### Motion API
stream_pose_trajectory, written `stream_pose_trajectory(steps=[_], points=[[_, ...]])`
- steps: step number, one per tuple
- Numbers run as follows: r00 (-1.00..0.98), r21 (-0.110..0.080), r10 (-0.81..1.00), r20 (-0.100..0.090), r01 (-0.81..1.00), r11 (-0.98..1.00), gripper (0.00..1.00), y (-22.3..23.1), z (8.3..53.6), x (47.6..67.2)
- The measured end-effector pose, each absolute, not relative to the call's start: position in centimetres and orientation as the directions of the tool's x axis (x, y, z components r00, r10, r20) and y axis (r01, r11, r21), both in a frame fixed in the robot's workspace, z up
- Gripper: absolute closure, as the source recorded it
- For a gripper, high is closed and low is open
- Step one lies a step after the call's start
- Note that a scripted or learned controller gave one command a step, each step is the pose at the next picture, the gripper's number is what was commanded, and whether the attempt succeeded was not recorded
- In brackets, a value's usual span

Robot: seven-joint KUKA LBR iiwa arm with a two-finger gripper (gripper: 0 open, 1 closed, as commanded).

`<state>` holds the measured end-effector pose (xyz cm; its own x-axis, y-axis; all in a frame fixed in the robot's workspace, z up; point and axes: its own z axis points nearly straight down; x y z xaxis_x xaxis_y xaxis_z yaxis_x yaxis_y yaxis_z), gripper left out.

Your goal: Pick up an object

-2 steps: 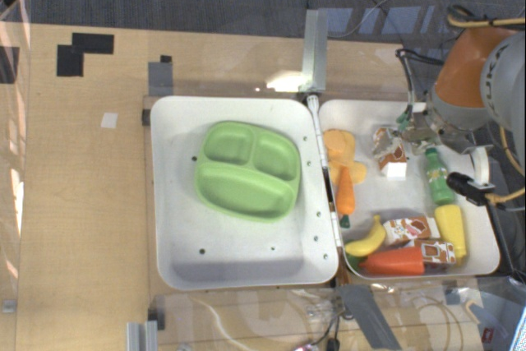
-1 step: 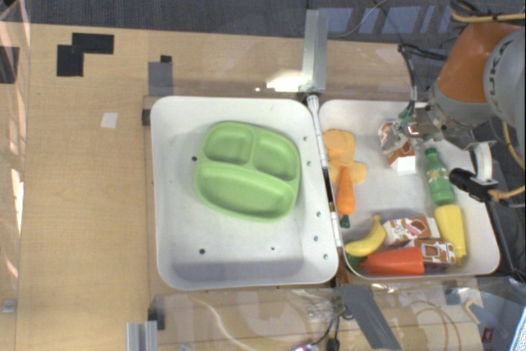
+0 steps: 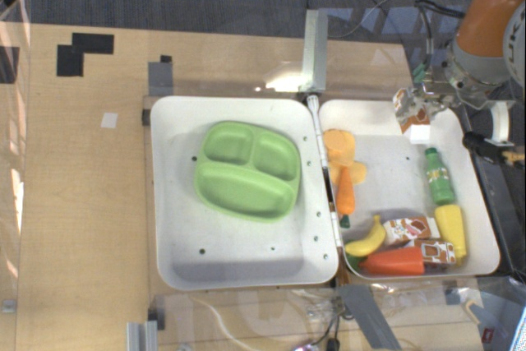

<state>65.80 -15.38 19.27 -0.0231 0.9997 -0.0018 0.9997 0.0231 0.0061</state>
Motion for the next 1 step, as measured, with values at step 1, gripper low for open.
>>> stream_pose_trajectory(steps=[1], points=[[-0.012, 0.005, 1.0, -0.002, 1.0, 0.012, 1.0, -15.8, 18.98, 67.04]])
